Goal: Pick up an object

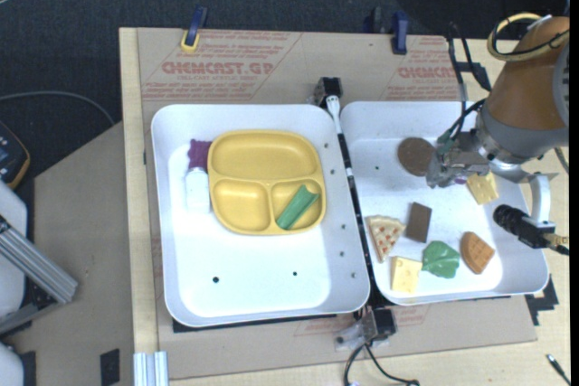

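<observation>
My gripper (445, 167) hangs low in the upper part of the right bin (380, 127), at the end of the grey arm with the orange band. It sits right beside a round brown disc (412, 155), on that disc's right edge. A pale yellow block (482, 188) lies just to the gripper's right. Nearer the front lie a brown rectangular piece (418, 221), a pizza slice (385, 237), a yellow cheese wedge (405, 274), a green leafy piece (441, 258) and a brown bread roll (477, 252). I see nothing lifted off the bin floor.
The left bin (172, 230) holds a yellow divided plate (265, 172) with a green piece (298, 205) in its right compartment. A purple item (198, 154) and a white item (196, 191) lie at the plate's left. A black fitting (517, 224) juts in at the right.
</observation>
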`<state>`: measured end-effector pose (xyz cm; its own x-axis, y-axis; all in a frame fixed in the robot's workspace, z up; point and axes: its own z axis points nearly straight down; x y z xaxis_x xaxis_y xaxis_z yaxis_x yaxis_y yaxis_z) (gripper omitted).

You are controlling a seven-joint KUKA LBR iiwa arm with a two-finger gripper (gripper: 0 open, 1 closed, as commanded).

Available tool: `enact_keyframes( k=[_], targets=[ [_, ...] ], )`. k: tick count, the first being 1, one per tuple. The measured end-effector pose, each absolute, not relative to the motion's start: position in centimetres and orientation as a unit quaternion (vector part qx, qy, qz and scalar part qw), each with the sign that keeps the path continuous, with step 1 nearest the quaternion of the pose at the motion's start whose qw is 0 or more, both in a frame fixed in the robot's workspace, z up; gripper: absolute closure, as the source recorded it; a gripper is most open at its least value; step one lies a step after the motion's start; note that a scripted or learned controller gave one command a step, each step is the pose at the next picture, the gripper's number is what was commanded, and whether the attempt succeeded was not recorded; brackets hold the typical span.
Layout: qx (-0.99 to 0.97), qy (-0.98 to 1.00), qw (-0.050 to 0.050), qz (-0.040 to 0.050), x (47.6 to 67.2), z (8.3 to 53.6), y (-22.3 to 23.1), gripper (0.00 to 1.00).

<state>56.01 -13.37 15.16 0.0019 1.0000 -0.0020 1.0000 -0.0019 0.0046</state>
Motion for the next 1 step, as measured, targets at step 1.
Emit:
enact_keyframes(
  k=[1],
  targets=[
    [0.707,0.707,0.003,0.0016,56.34,19.53,-13.66,1.00]
  ],
)
